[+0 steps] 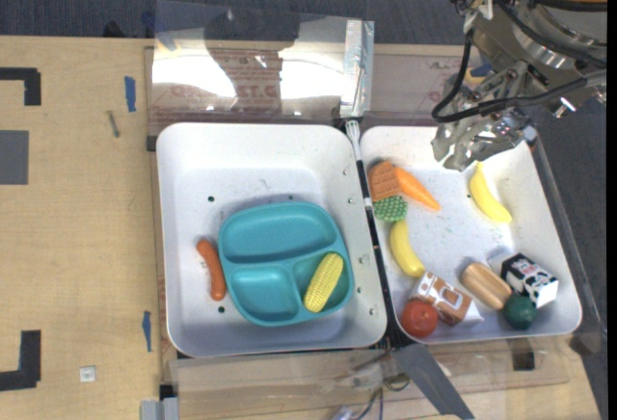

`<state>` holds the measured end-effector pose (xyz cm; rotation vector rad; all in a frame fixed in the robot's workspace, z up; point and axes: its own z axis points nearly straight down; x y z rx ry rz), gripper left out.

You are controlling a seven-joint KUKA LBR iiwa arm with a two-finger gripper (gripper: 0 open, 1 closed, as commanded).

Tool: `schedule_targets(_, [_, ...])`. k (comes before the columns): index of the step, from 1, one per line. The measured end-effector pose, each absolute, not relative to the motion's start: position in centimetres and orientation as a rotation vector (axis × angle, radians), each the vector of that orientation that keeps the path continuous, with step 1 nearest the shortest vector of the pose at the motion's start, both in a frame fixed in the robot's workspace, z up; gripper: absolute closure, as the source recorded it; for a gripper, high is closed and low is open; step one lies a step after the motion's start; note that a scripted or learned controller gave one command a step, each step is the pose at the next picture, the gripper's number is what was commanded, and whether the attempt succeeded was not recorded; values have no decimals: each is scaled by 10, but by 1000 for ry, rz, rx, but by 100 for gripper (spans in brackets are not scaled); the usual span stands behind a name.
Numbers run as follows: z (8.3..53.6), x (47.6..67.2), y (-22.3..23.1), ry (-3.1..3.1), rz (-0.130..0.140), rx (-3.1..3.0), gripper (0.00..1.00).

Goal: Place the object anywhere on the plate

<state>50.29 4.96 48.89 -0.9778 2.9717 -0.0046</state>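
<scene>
The teal divided plate [280, 245] lies in the left bin [183, 168]. A yellow corn cob [324, 280] rests in the plate's lower right compartment. My gripper [461, 154] hangs over the far part of the right bin [559, 312], well to the right of the plate. It is open with nothing between its fingers. A yellow banana [489, 196] lies just below and to the right of it.
An orange-red sausage [211, 268] lies in the left bin beside the plate's left edge. The right bin holds a carrot [416, 188], a second banana [406, 249], a tomato [419, 317], a bread roll [485, 285], a small carton [445, 297] and other toy foods.
</scene>
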Motion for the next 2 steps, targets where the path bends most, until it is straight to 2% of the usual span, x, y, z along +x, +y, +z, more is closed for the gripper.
schedule_targets(1, [437,625,55,2846,2,-1319,100])
schedule_targets(2, [466,668,-10,2789,-5,-1425,100])
